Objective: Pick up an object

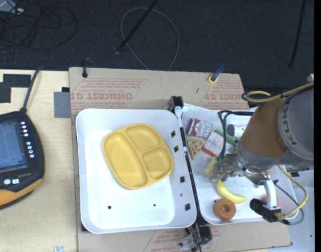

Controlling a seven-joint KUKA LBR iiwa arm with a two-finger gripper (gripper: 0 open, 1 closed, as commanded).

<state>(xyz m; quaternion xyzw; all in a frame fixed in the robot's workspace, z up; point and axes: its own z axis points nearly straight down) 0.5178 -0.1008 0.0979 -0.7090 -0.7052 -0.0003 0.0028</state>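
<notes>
Donut (224, 209) and banana (229, 193) lie in the right bin (244, 218), within reach of the end effector (223, 168) poised just above for a pick; its grip state cannot be told.

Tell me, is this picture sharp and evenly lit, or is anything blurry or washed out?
Camera view: lighting is soft and even, with faint shadows; the left bin looks bright white with little texture; the yellow tray is fairly crisp; the small items by the arm, like the banana, look soft and grainy.

Yellow tray (137, 155) in left bin (92, 193) — banana (229, 192), donut (224, 209) right.
</notes>
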